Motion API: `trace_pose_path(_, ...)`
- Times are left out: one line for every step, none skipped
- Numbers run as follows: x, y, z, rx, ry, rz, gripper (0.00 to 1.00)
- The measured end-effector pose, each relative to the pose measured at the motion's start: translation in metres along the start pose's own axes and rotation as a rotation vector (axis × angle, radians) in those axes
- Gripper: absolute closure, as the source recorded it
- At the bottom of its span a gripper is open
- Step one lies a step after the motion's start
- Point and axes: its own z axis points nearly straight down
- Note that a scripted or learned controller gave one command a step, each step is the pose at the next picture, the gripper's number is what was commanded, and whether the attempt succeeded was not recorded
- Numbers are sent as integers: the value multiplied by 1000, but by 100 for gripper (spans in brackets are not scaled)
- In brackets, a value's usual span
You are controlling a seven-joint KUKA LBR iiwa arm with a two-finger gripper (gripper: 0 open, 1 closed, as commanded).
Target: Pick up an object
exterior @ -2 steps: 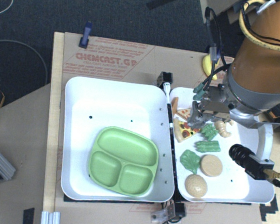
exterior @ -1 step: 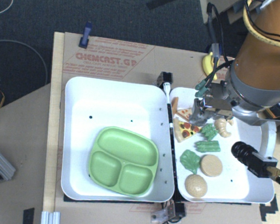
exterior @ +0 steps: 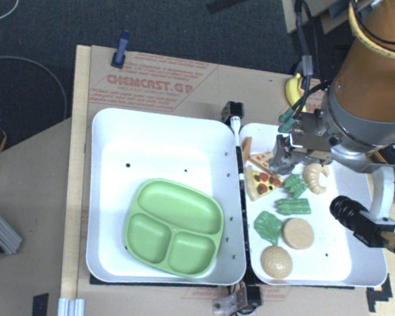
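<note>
Starting on the left, a blue clip (exterior: 121, 48) lies at the far edge of the brown worktop (exterior: 75, 175). Next comes the left bin (exterior: 115, 137), and a green tray (exterior: 174, 226) with three hollows lies in its near half. Two black clips sit between the bins, one at the far end (exterior: 232, 111) and one at the near end (exterior: 253, 295). Then comes the right bin (exterior: 365, 268), full of toy food. A pizza slice (exterior: 260, 177) lies close to the bin's left wall. A green bean piece (exterior: 292, 206) and a leafy green piece (exterior: 269, 227) lie near the middle, with two round buns (exterior: 297, 233) (exterior: 276, 261) closer to the front. A pale croissant (exterior: 315, 176) lies farther back. My pincer (exterior: 283, 158) hangs low over the far part of this bin, just beside the pizza slice. I cannot tell if it is spread or pressed together.
</note>
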Motion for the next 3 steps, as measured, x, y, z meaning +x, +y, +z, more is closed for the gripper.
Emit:
trace_pose_path(38, -1, 60, 19, 2, 2, 100)
trace_pose_path(126, 31, -95, -10, 11, -5, 100)
trace_pose_path(175, -5, 34, 25, -2, -2, 100)
